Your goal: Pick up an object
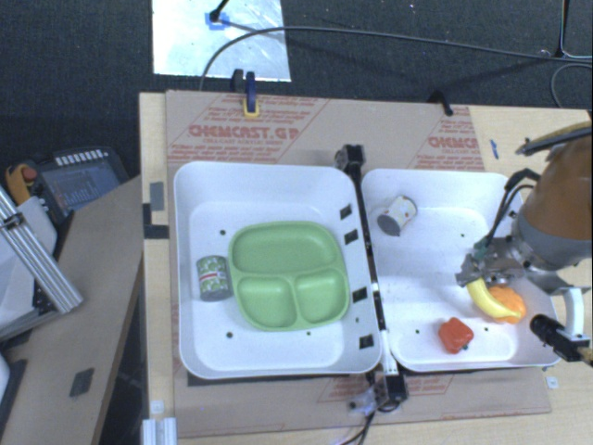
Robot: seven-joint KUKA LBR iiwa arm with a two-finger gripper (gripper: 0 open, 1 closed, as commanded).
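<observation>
Arm comes in from the right, gripper (482,273) low in the right bin (435,213), sitting right at the left tip of the banana (492,303). Jaws state: cannot tell, the tips are a dark cluster and too small to see whether anything is between them. Not calling a grasp

Banana lies in the near right part of that bin, slanted, with an orange fruit (510,297) touching it on the right side. Likely target is the banana, since the gripper is lined up on its end and not on anything else. That end is probably picked because it sticks out clear of the orange; going for the middle would crowd the jaws against the orange

Other stuff in the right bin: red strawberry-like toy (455,335) near the front edge, apart from the banana; grey cup on its side (397,215) at the far left corner, well apart from the action

Left bin (269,179) holds a green divided plate (284,274) in the middle and a small can (213,277) upright just beside its left edge. Both bins sit on cardboard on the desk (389,123)

Risk as I read it: a grip on the tapered tip is shallow, banana may pivot or slip out on lift, or drag the orange along
</observation>
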